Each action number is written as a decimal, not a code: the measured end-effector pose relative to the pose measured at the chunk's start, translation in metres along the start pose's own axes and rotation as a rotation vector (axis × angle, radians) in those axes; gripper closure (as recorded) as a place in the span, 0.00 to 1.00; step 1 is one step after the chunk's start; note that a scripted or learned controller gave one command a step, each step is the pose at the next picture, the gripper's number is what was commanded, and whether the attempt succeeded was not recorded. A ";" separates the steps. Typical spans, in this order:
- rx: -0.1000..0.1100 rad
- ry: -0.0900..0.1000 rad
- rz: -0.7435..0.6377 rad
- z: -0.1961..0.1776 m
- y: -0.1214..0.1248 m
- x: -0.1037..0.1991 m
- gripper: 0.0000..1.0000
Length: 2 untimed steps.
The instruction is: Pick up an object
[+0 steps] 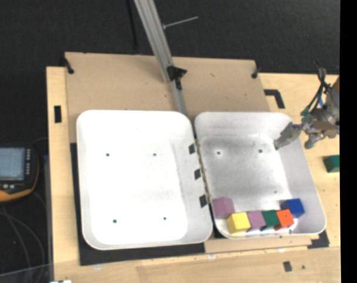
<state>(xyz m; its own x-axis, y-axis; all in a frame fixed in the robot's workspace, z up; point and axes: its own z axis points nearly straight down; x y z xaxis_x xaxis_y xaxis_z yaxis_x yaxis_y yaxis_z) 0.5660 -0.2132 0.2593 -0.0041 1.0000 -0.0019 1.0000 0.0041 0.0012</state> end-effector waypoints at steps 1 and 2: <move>0.012 0.006 0.004 0.093 -0.072 0.062 0.00; -0.005 0.000 0.013 0.077 -0.068 0.058 1.00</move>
<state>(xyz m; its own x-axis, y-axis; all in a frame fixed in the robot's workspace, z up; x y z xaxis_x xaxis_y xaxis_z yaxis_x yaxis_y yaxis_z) 0.4981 -0.1558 0.1818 0.0089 1.0000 -0.0020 0.9999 -0.0089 0.0064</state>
